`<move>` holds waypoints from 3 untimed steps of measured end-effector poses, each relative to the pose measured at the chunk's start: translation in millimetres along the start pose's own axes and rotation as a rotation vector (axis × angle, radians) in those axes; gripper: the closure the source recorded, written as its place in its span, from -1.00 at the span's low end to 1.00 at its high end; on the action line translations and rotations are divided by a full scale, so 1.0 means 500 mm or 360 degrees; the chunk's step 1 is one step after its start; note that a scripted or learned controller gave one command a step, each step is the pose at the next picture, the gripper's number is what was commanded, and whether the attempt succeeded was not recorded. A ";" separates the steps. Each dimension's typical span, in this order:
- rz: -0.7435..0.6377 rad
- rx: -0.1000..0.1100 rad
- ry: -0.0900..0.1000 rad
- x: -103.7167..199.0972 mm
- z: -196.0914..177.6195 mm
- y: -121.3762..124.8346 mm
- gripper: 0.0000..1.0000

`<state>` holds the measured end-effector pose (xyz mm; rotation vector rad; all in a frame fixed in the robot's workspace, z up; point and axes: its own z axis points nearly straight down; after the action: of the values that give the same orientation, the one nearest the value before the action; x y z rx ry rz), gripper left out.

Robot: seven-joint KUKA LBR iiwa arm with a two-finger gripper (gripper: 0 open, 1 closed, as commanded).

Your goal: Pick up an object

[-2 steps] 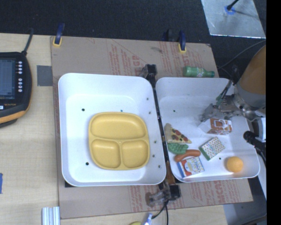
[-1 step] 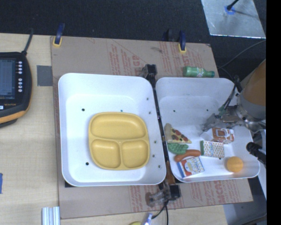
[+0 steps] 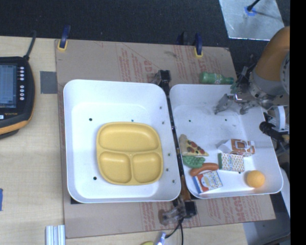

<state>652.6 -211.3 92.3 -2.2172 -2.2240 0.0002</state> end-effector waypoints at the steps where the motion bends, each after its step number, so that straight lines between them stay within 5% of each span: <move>1: -0.0002 0.0006 -0.0002 -0.001 0.002 -0.225 -1.00; 2: -0.0001 0.0001 -0.0001 0.023 0.000 -0.084 -1.00; 3: -0.0001 0.0003 -0.0002 0.067 -0.130 -0.254 -1.00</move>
<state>525.8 -178.1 157.5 -2.2161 -2.2243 0.0038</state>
